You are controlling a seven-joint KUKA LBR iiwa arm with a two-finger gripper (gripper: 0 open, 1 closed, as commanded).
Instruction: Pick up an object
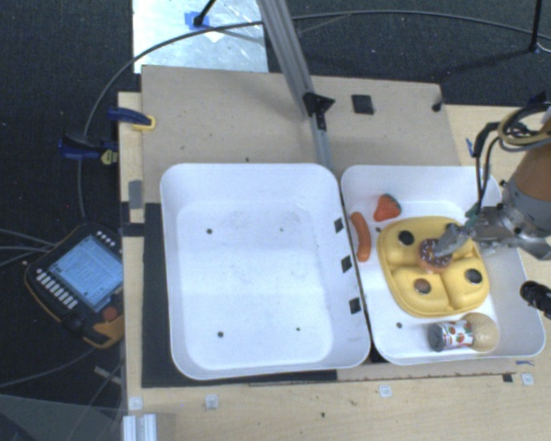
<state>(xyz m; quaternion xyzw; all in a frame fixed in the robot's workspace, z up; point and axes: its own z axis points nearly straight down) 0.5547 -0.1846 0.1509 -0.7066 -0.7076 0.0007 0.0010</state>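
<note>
1. Camera view showed us the gripper (438,249) reaching in from the right and hanging over the yellow, lumpy plastic toy block with dark round holes (432,266), which lay in the middle of the right-hand white bin (533,338).
2. We could not tell how its fingers stood; the tip blurred into a small brownish ring on top of the block, and nothing was plainly held.
3. We judged the block to be light, hollow and stiff, with a smooth skin that might slip. Being broad, it seemed best taken across a raised lobe or at an edge, not over its whole width.
4. A slim orange carrot-shaped toy (360,235) lay beside the bin's left wall; it looked light and narrow, easy to pinch across its middle.
5. A small red-orange strawberry-like piece (387,208) sat near the far wall, apart from the block.
6. A small printed can (449,336) lay on its side at the near wall, touching a pale cream ball (482,332). We expected both to roll under a nudge.
7. The left-hand white bin (179,246) sat alongside on the tabletop (239,118).
</note>
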